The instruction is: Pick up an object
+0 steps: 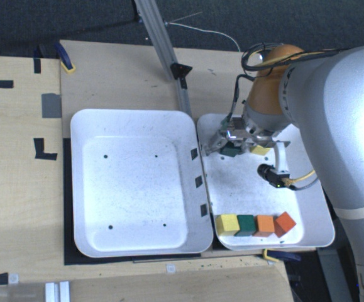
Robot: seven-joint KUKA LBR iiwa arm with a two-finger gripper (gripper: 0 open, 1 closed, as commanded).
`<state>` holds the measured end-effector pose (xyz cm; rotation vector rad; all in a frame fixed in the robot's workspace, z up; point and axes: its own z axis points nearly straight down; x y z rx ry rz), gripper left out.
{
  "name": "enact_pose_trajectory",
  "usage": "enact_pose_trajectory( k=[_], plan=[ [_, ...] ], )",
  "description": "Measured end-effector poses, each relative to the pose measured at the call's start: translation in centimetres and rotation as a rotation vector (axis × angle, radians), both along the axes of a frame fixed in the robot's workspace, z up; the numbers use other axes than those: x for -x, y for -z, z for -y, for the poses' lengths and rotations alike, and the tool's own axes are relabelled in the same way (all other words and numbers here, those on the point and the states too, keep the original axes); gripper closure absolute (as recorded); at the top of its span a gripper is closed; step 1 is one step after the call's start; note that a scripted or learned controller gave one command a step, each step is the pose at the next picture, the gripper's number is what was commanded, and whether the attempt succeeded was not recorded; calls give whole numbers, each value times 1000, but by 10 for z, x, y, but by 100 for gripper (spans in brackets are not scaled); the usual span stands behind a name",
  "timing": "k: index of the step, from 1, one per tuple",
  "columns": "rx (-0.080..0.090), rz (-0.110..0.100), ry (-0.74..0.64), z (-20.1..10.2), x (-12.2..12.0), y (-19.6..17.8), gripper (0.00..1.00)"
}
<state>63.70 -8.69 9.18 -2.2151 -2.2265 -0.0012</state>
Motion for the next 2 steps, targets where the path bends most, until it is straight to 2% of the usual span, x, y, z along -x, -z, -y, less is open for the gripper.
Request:
enact_pose_trajectory(
  k=[1,2],
  plan=[
    [3,-3,1,2,1,-9,100],
    [-2,6,-4,-83,-3,-105,100]
  ],
)
